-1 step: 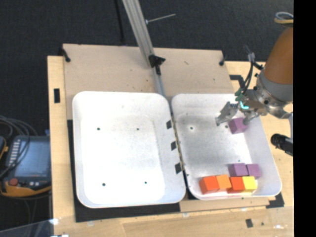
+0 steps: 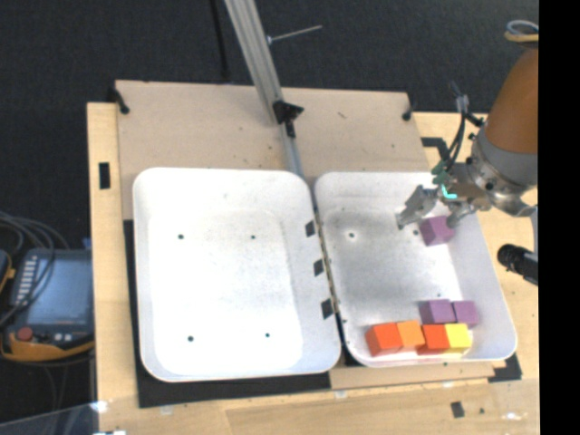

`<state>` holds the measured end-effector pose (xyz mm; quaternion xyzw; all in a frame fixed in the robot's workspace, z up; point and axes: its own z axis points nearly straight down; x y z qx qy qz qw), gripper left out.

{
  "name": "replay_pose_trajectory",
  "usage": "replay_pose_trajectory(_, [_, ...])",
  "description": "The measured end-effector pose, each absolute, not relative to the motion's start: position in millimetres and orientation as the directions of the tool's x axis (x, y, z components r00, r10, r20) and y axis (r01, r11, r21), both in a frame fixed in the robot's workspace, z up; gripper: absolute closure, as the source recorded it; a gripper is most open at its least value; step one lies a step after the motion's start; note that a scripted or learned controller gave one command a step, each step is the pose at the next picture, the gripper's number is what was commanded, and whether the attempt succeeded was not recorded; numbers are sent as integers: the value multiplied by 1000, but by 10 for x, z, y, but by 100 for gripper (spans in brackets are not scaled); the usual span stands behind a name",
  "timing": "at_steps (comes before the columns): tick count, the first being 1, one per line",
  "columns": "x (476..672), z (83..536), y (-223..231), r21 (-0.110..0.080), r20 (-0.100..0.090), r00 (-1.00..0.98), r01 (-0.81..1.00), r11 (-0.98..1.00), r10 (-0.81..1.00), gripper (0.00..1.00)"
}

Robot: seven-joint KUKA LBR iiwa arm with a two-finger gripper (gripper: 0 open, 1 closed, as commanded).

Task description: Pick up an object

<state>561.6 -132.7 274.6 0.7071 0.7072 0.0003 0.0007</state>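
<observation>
Nearest the camera, along the front wall of the right bin (image 2: 485, 270), a cluster of small blocks lies packed together: an orange block (image 2: 384, 338) at the left end, a lighter orange block (image 2: 410, 333) touching it, a red-orange block (image 2: 437, 337) next, and a yellow block (image 2: 459, 336) at the right end. Just behind that row sit two purple blocks (image 2: 451, 312) side by side, touching the row. Beside this bin, to the left, the left bin (image 2: 149, 243) has a speckled white floor with a few dark dots on it. The two bins meet along a seam with small black clips.

Farther back in the right bin, a single purple block (image 2: 437, 230) is well apart from the cluster, close to the bin's right wall. The gripper (image 2: 433, 204) is right above it, reaching in from the right on the grey arm (image 2: 512, 107) with its orange band. One light finger (image 2: 413, 208) angles out to the left of the block; the other is hard to make out, so I cannot tell how wide the jaws stand or whether the block is between them.

Beyond the bins, a tan board (image 2: 362, 125) covers the bench, and a slanted metal pole (image 2: 254, 43) rises from it toward the top edge. A handheld control unit (image 2: 50, 293) with cables lies off the bench at the left.
</observation>
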Motion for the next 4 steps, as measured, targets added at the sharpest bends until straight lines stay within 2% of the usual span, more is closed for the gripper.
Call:
replay_pose_trajectory(3, [5704,1381,-1505,-4,-1,4,1000,-4,1000,0])
replay_pose_trajectory(4, [5720,1519,-1521,4,-2,11,1000,-11,1000,100])
